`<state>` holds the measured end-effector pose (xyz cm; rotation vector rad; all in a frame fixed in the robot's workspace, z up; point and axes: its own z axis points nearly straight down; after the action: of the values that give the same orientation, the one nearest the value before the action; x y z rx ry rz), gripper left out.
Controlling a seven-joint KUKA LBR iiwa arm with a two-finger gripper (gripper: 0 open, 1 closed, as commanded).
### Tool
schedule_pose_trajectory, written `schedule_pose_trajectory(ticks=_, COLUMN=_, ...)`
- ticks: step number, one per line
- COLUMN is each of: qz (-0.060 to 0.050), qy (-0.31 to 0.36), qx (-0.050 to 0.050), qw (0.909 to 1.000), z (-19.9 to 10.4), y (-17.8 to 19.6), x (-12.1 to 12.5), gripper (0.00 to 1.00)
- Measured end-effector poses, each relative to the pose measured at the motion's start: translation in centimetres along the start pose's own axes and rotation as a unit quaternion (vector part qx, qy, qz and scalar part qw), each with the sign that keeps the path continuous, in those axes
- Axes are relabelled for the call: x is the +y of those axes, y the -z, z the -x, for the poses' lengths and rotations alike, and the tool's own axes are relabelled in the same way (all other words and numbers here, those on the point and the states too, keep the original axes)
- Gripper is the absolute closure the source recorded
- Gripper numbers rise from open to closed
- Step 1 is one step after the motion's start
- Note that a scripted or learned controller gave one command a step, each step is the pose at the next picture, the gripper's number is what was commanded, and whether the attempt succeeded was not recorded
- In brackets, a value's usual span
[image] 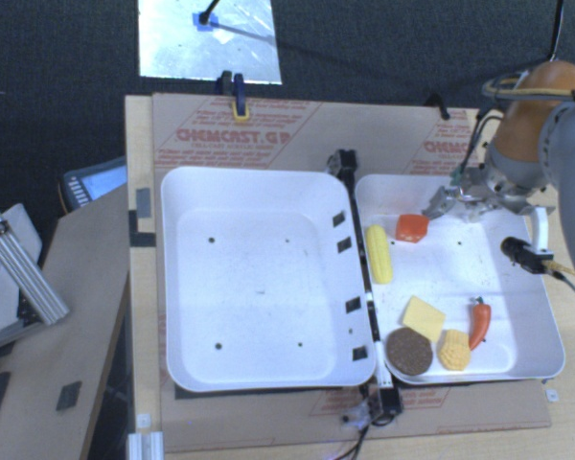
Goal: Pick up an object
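orange-red block [412, 227] lies far-left in the right white bin [529, 300]; not gripped | gripper [448, 199] just right of it, low over the bin; jaw state cannot be told | yellow plastic corn cob [379, 254] nearer, by the left wall

We see a grey arm [567, 142] with a rounded orange band [532, 113], black cables looping beside it
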<state>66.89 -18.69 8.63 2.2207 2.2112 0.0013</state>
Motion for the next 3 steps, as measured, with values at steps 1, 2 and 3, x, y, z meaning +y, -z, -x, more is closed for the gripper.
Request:
schedule_pose_trajectory(ticks=1, qz=-0.001, qy=0.002, qx=0.001, qw=1.0, z=1.3, y=0.0, x=0.1, gripper=0.0)
schedule_pose_trajectory(ticks=2, qz=-0.001, qy=0.004, qx=0.002, qw=1.0, z=1.1, y=0.0, x=0.1, gripper=0.0)
schedule_pose_trajectory(ticks=3, qz=0.001, qy=0.005, qx=0.001, qw=1.0, z=1.1, y=1.2, x=0.2, gripper=1.0)
